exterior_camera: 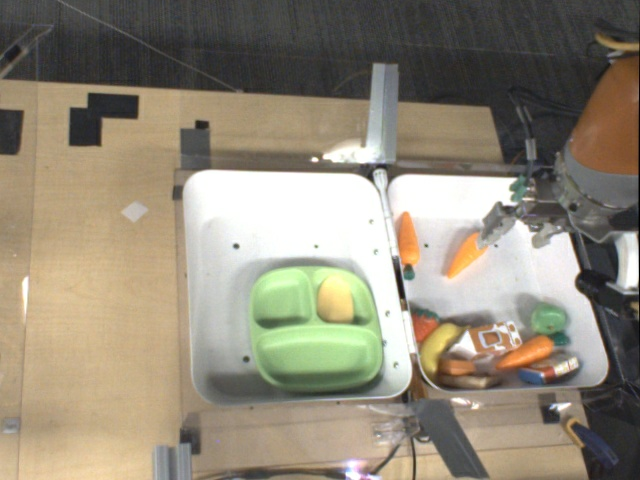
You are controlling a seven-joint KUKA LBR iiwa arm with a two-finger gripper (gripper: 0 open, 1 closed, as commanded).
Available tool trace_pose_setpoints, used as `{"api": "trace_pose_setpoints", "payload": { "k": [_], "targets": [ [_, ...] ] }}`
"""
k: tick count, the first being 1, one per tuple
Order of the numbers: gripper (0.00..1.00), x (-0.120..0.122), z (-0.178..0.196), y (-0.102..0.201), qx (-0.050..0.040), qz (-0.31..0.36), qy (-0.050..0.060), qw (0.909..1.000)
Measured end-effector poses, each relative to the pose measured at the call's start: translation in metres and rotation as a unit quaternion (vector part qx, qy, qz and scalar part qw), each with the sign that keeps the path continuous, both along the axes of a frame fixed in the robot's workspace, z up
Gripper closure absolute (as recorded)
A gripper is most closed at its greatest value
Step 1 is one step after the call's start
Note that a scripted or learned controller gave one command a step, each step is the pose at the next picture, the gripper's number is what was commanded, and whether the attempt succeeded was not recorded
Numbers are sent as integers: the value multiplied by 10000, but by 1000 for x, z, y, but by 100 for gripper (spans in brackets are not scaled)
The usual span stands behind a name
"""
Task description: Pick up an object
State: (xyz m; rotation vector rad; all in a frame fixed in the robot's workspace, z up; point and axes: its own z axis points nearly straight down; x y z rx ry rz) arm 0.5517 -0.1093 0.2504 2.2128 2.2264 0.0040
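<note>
My gripper (522, 226) hangs over the back of the right bin (450, 193), its two grey fingers spread apart, so it is open. An orange toy carrot (465, 255) lies tilted on the bin floor, its upper end right by the left fingertip (496, 224) and outside the gap between the fingers. Nothing shows between the fingers. A second carrot (408, 240) lies along the divider between the bins.
A pile sits at the right bin's front: a banana (438, 346), a small carton (492, 338), another carrot (527, 351), a green piece (548, 319). In the left bin (230, 228), a green divided plate (315, 353) holds a yellow fruit (338, 298).
</note>
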Motion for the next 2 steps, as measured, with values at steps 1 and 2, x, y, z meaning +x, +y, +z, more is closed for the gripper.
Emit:
{"api": "trace_pose_setpoints", "payload": {
  "k": [1, 2],
  "targets": [
    [0, 13, -82, -12, 0, -62, 4, 10000],
    [0, 34, -155, -13, 0, -284, -11, 9996]
  ]
}}
